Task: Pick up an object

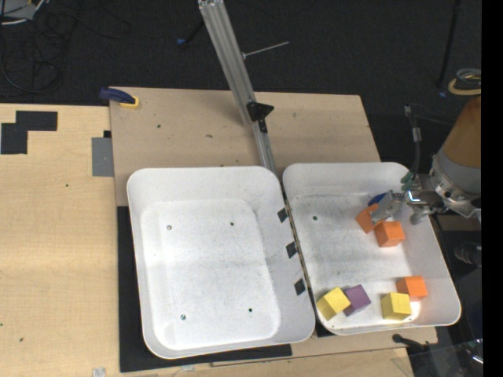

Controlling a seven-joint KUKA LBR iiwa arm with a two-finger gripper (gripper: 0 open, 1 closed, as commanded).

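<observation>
I take the right bin as my landmark. The gripper reaches over its far right part from the right edge, low over the floor of the bin. I cannot tell from this slanted view how the claw stands; the metal parts there blur into each other and into a small blue piece just beside it.

Right at the gripper sit two orange blocks. The larger orange cube lies just below the claw, towards the near side of the bin, and a smaller orange block lies just left of it, touching or nearly touching the blue piece. I cannot tell whether either one is between the claw's parts.

Along the near wall of the right bin I see four more blocks, well apart from the gripper: a yellow cube and a purple cube pressed together near the near-left corner, then a second yellow cube with an orange cube against it near the near-right corner.

Left of the right bin, touching it along a seam with black clips, is the left bin. Beyond the right bin's far-left corner a slanted aluminium rail rises from the bench, well clear of the arm.
</observation>
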